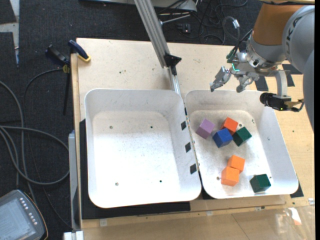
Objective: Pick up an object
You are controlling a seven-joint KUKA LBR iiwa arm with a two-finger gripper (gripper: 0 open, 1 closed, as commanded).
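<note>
From above, the gripper point(231, 83) hangs over the right bin's point(280, 149) 12 o'clock rim, fingers spread wide, holding nothing. Toward 6 o'clock of it, blocks lie in that bin: purple block point(205, 128), blue block point(222, 137), an orange block point(230, 124), a green block point(242, 135). The left bin point(95, 134) sits at 9 o'clock.

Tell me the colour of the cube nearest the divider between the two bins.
Purple, seen in the camera view, in the right bin.
</note>
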